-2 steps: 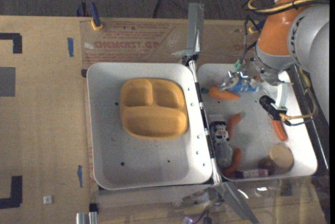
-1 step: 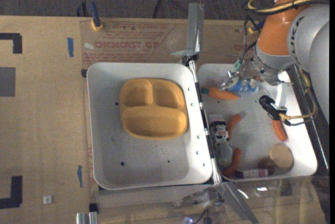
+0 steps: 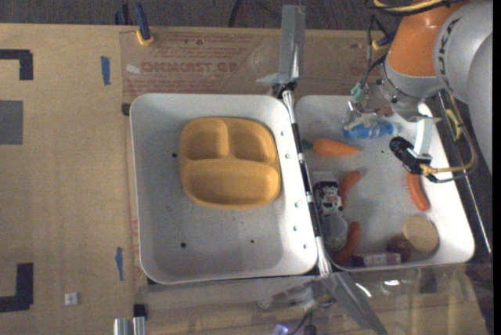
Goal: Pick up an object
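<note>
Camera view: the grey arm with the orange band is reaching in from the right, and the gripper is hanging low over the far part of the right bin, just up and right of the carrot. Cannot tell whether the gripper is released or clenched; the tip is too blurred. A blue item is lying right at the gripper tip, just right of and slightly above the carrot, apparently touching the gripper, but nothing is showing it being grasped or lifted. The carrot is lying on its side near the bin's left wall. Just below the carrot a short orange piece is lying tilted, and next to that a black-and-white toy is sitting against the divider. Further below the carrot a reddish-orange stick is resting near the bin's near edge. Well right of and below the carrot an orange sausage shape is lying lengthwise, and below that a round tan disc is sitting. Left of the carrot, across the divider, a yellow divided plate is sitting in the left bin.
</note>
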Available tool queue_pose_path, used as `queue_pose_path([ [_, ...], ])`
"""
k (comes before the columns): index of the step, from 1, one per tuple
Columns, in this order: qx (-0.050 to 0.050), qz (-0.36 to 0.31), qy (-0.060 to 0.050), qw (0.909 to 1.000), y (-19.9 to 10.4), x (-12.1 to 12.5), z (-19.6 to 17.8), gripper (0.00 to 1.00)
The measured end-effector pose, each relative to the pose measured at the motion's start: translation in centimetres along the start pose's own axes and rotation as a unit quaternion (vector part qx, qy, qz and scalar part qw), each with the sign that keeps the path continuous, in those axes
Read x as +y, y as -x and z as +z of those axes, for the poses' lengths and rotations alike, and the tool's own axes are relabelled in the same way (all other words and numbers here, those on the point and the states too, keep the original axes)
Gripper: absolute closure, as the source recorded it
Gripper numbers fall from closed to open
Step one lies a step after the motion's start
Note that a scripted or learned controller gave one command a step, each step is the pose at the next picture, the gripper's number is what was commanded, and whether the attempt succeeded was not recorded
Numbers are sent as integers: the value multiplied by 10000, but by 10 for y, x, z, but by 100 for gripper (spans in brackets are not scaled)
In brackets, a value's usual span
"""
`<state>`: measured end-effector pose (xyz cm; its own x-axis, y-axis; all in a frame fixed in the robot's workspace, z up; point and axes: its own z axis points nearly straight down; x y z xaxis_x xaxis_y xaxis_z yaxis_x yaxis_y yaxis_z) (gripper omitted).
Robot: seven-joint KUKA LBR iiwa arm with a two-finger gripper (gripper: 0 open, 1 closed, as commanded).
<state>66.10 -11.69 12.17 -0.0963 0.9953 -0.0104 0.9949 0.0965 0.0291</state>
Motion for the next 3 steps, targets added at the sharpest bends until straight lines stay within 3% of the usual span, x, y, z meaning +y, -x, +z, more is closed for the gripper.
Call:
queue_pose_path([
  [1,4,0,-18,10000,0,-1,2,0],
  [2,34,1060,-71,9943,15,-4,29,0],
  [3,8,1049,-42,9945,16,-2,16,100],
])
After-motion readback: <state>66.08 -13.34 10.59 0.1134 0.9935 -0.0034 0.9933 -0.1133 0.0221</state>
